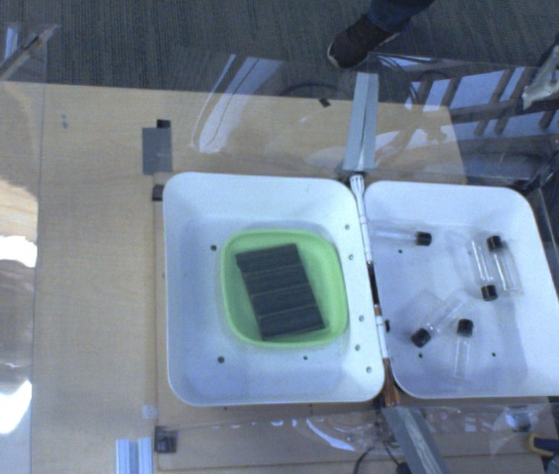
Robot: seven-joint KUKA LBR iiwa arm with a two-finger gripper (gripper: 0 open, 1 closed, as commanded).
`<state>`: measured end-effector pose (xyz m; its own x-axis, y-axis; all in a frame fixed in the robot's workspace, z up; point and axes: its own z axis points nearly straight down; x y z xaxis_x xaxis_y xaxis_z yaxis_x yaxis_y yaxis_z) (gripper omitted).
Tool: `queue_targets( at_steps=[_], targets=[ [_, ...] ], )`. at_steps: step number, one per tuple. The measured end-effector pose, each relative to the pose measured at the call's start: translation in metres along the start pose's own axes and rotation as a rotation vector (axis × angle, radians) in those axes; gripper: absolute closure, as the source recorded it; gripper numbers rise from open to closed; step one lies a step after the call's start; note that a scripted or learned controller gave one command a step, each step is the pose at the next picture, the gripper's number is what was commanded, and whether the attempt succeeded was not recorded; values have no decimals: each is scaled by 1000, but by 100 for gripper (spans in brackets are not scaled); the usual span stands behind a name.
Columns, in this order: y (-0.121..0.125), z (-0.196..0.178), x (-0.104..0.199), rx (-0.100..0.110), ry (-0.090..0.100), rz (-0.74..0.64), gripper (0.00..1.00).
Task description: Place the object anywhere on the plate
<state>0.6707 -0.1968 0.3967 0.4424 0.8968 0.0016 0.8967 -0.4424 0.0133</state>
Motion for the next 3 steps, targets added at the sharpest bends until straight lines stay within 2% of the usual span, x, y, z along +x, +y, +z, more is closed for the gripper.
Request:
queue_targets(
  at_steps=[1,2,3],
  targets=[
    [-2,-24,3,-1,0,-102,0],
    [-1,-40,1,0,0,14,0],
    [0,-40,1,1,0,-13,0]
  ],
)
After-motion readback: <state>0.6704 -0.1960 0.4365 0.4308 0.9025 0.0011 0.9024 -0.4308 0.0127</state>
